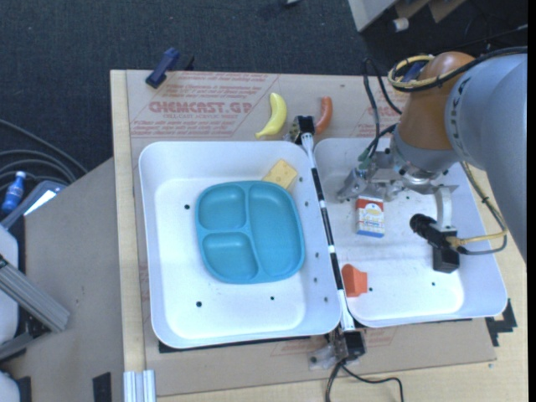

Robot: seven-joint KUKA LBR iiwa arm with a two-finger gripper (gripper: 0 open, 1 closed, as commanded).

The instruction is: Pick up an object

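A: Left bin (159,224), contents?

B: One blue divided plate (249,229) with three compartments, flat near the middle. One yellow block (281,174) at the plate's far right corner, close against its rim. Can't tell whether they touch.

A: Anything on the bench behind?

B: A banana (272,114), then an orange sausage-shaped item (323,114), both outside the bins near the far end of the divide.

A: Right bin (410,287)?

B: An orange block (355,280) against the left wall, towards the near side. A small white-and-orange carton (369,217) lies left of centre, well apart from the block.

A: Gripper?

B: The gripper (369,188) is low over the right bin, just beyond the carton's far end. How far open it is, I can't tell. The carton lies on the bin floor, and no grip on it is visible.
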